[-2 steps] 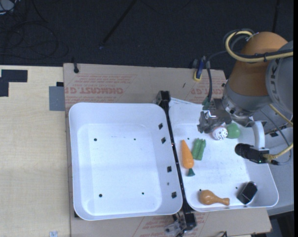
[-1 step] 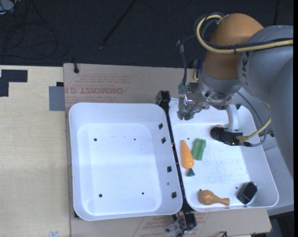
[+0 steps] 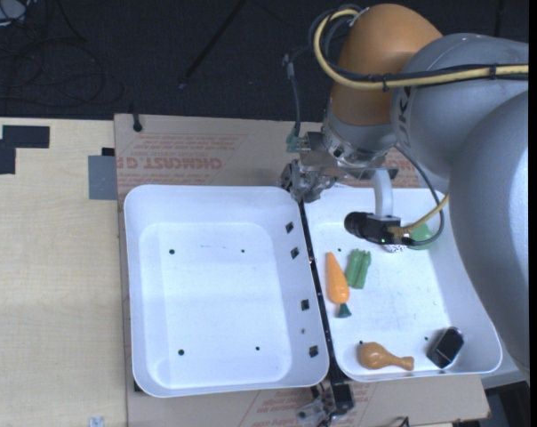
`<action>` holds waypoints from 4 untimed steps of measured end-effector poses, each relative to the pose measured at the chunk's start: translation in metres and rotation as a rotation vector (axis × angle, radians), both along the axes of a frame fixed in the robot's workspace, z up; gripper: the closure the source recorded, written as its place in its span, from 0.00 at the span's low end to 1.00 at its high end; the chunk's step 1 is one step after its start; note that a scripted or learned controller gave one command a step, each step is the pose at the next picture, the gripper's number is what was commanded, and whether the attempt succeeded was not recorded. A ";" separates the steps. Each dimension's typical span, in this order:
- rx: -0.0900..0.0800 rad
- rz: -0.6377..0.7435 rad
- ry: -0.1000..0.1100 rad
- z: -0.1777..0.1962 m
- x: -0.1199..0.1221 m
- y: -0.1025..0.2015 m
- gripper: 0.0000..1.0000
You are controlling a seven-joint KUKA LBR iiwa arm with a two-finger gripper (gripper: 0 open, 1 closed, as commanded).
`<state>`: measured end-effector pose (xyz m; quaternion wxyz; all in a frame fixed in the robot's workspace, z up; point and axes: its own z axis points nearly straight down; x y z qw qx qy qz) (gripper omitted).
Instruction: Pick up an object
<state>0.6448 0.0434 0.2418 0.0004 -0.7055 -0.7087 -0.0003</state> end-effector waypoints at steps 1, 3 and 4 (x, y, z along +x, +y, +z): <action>0.000 0.001 0.000 0.019 -0.001 0.065 1.00; -0.001 -0.001 0.002 0.027 -0.001 0.202 1.00; 0.003 -0.003 -0.010 0.153 0.000 0.199 1.00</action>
